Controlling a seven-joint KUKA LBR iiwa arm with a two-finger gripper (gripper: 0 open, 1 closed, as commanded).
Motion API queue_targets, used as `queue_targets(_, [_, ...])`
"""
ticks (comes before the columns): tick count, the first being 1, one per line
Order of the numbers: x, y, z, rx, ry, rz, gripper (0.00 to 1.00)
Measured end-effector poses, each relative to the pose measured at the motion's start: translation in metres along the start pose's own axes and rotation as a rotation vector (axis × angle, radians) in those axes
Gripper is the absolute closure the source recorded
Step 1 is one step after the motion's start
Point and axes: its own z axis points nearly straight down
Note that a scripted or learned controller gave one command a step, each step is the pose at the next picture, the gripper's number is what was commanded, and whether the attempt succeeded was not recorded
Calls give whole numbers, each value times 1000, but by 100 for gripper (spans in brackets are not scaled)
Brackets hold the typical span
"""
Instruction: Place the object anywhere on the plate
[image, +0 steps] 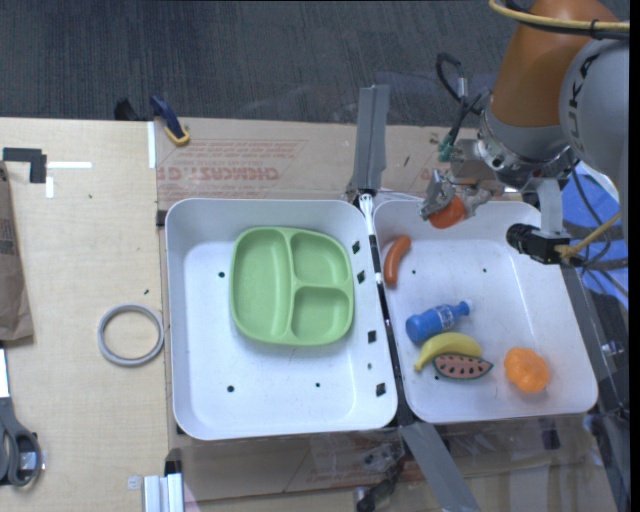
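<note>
A light green divided plate (292, 285) lies in the left bin (200, 380), toward its back. My gripper (443, 206) hangs over the back left corner of the right bin (560, 400). It is shut on a small orange-red object (450, 212), which shows between the fingers and sits clear of the bin floor. The plate is well to the left of the gripper, across the wall between the bins.
In the right bin lie a red-orange sausage (396, 258), a blue bottle (437, 319), a banana (447, 347), a watermelon slice (463, 367) and an orange (527, 369). A grey ring (130, 333) rests on the bench left of the bins.
</note>
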Motion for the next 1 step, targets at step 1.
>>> queue_targets(1, [69,-1,58,2,1,3,100])
